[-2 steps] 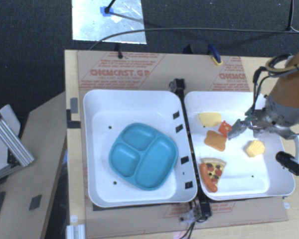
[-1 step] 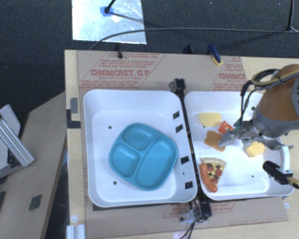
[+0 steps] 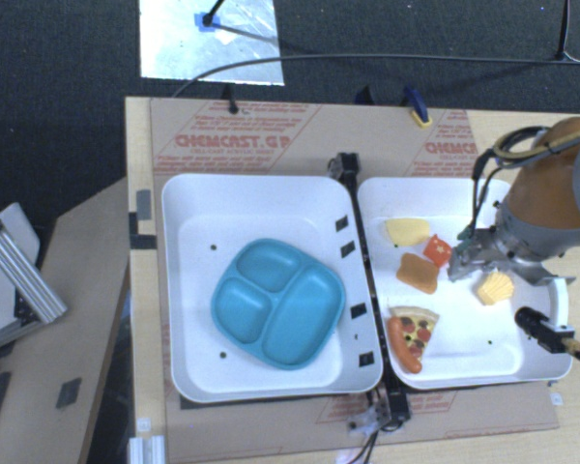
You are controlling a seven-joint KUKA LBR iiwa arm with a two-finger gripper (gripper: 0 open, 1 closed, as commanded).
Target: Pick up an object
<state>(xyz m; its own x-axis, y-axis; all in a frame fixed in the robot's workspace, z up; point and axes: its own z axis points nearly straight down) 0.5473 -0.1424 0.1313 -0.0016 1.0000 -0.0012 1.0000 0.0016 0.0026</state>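
Note:
The right bin (image 3: 464, 370) holds several toy foods. A pale yellow piece (image 3: 407, 231) lies at the back, with a red piece (image 3: 437, 250) just in front of it. An orange-brown piece (image 3: 418, 273) sits left of centre, a yellow ridged piece (image 3: 495, 287) lies to the right, and a pizza slice (image 3: 412, 334) rests at the front left. My gripper (image 3: 461, 262) reaches in from the right and is down low in the bin. It sits between the red piece and the yellow ridged piece, close to both. Nothing is visibly held.
The left bin (image 3: 203, 211) holds a blue divided plate (image 3: 278, 301). A black divider (image 3: 360, 259) separates the two bins. The grey and orange arm (image 3: 551, 196) covers the right bin's far right side.

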